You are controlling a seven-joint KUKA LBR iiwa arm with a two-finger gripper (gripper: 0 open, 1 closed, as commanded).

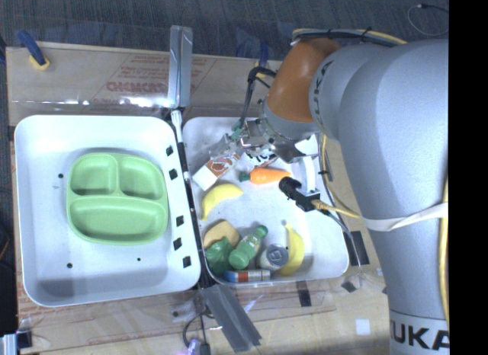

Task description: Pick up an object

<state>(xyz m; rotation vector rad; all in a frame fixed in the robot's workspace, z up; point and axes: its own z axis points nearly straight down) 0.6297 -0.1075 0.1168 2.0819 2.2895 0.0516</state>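
Camera view shows the grey two-finger gripper (255, 142) low in the right white bin (329, 258), just above a small orange carrot-shaped toy (268, 175); nothing looks lifted yet, and whether it grips I cannot tell. Around lie two yellow plastic bananas (219, 196), two green bottles (248, 247) and a small printed carton (217, 167), while the left white bin (34, 193) carries one green divided tray (118, 197).

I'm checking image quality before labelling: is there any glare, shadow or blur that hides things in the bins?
Camera view: lighting is even and soft. The green tray is sharp, with faint sheen on the left bin. The arm shades the top of the right bin, and the gripper area there is cluttered and slightly blurred. The carrot and bananas read clearly.
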